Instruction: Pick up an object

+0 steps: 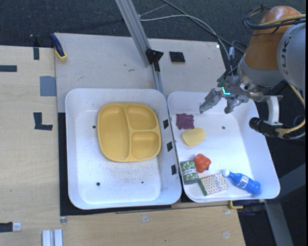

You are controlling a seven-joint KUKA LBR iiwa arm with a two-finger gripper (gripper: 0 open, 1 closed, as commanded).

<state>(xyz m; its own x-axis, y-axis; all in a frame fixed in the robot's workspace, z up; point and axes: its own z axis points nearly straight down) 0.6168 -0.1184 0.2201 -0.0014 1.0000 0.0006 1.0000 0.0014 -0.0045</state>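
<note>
We see the gripper [219, 105] in the upper right of the frame, over the top edge of the right bin [256, 152]. Its two fingers [209, 102] are spread apart with nothing between them.

The things to pick lie lower in that bin, all apart from the fingers. Nearest, down and to the left of them, is a purple piece [185, 120], with a yellow lump [193, 137] just below it. Further down sit a red piece [202, 162] touching a green packet [189, 170], a patterned card [213, 183] and a blue bottle [244, 182] near the bin's bottom edge.

In the left bin [82, 152] lies a yellow divided plate [128, 132].
</note>
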